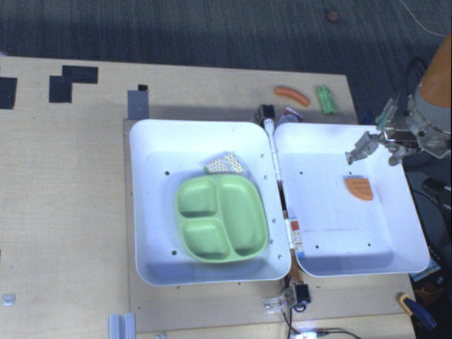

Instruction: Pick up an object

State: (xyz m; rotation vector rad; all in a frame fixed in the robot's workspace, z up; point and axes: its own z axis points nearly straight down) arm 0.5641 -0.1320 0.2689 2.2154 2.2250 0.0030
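While my gripper [374,148] hangs spread wide near the right bin's [332,253] far edge, the orange piece [359,188] lies just nearer the front edge, apart from it.

No readable text, labels or numbers.

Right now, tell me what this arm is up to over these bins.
The arm's gripper hangs over the right bin, open, with nothing between its fingers. Just below it an orange slice-shaped piece lies loose on the bin floor, the likely thing to pick up. The left bin holds a green divided plate with a small spotted wedge beside its far edge. Nothing has been lifted yet.
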